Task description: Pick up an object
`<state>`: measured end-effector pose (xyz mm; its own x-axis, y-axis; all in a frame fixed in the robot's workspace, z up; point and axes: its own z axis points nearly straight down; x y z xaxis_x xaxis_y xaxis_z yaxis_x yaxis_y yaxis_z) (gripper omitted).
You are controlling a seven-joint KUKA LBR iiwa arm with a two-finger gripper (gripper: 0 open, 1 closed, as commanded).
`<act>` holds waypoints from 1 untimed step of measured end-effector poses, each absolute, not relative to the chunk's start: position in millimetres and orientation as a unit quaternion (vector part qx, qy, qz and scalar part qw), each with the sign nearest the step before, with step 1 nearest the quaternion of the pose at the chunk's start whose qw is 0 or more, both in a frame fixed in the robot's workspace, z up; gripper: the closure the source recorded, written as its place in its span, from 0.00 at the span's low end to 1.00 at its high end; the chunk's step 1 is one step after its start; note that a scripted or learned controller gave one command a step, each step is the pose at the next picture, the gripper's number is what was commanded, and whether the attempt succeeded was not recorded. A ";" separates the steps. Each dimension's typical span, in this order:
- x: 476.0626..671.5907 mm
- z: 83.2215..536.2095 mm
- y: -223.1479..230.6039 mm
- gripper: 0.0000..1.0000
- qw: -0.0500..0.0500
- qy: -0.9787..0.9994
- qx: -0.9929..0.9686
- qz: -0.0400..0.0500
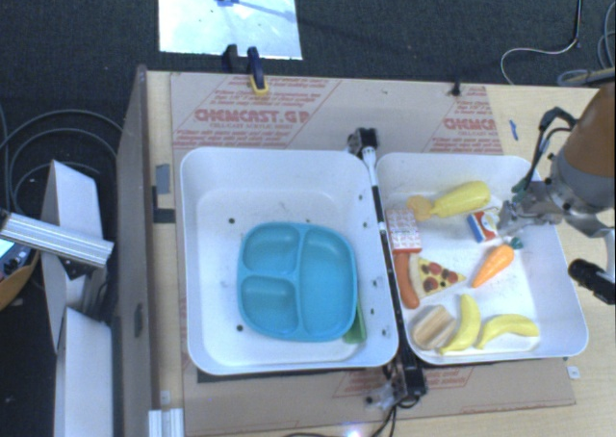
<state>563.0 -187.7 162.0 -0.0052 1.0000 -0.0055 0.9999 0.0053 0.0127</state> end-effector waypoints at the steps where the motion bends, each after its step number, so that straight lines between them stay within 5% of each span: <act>1: 558.6 157.7 -186.3 0.00 0.001 0.708 0.706 0.000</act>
